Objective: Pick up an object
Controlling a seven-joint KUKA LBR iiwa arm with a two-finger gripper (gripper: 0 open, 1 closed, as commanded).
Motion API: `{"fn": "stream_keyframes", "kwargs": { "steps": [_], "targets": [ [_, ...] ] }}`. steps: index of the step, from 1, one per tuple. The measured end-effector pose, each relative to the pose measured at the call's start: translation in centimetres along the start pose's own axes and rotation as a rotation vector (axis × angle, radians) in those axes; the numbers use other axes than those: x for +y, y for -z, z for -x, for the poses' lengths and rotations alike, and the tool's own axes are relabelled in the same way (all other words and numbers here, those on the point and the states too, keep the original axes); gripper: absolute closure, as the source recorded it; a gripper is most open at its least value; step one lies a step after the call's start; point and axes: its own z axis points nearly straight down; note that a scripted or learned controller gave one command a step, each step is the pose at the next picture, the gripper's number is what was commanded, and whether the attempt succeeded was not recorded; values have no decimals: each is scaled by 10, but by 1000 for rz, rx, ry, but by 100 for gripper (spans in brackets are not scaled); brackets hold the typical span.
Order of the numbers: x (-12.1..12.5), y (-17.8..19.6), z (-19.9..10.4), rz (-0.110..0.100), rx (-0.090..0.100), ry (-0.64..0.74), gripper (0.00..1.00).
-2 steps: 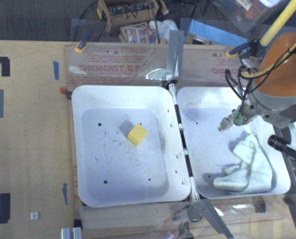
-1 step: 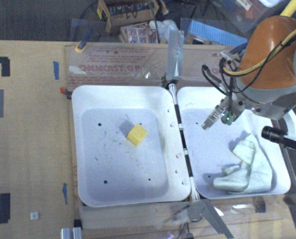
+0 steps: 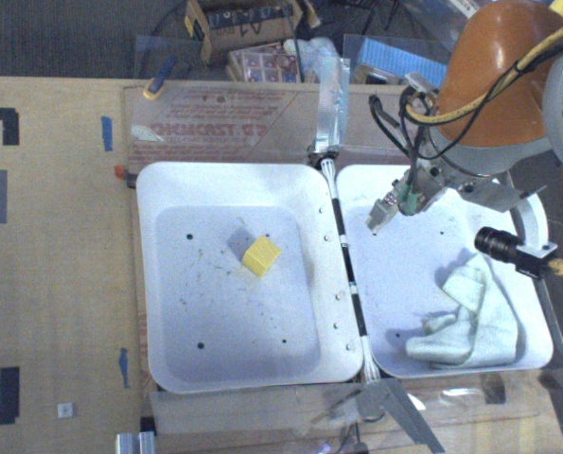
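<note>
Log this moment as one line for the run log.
arm: over right bin | gripper: nothing seen held | yellow block: left bin | white cloth: right bin

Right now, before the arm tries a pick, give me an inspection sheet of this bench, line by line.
Surface: wooden bench bearing two shallow white bins side by side, left bin and right bin.
Job's things: yellow block near the middle of the left bin; crumpled white cloth in the right bin's near right part.
Clutter: nothing seen inside the bins beyond small dark specks.
Grippers: end effector over the right bin's far left part, nothing visible between its fingers.
Cables: yellow cable and black leads looping at the wrist.
Surroundings: cardboard box and packages on the floor beyond the bench.
</note>
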Motion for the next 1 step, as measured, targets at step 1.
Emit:
{"fn": "stream_keyframes", "kwargs": {
  "steps": [1],
  "targets": [
    [68,18,-102,2,0,348,100]
  ]
}}
